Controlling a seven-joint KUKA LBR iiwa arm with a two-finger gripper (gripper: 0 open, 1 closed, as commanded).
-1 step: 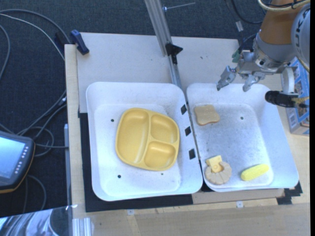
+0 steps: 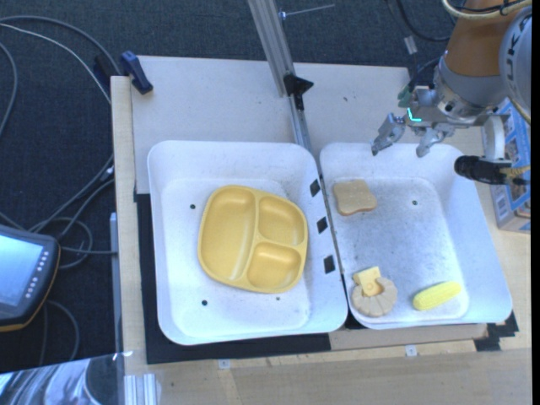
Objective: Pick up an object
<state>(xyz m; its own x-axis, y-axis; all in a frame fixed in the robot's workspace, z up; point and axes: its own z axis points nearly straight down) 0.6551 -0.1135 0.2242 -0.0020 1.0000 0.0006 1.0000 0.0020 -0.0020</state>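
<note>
The end effector [image 2: 408,139] hangs open and holds nothing at the upper right of the frame. Below it, the right bin [image 2: 477,218] holds a bread slice [image 2: 353,197] and a corn cob [image 2: 437,294]. A yellow divided plate [image 2: 251,238] lies in the left bin [image 2: 173,226].

The arm [image 2: 494,32] enters from about two o'clock, a rounded grey body carrying a broad orange band [image 2: 489,15] above the wrist. A pale cable loops around the orange section, and a dark cable runs off toward eleven o'clock. Below the band sits a grey metal wrist block with a small teal light. The gripper [image 2: 408,141] has two slim silver-grey fingers [image 2: 386,135] with nothing between them.
</note>
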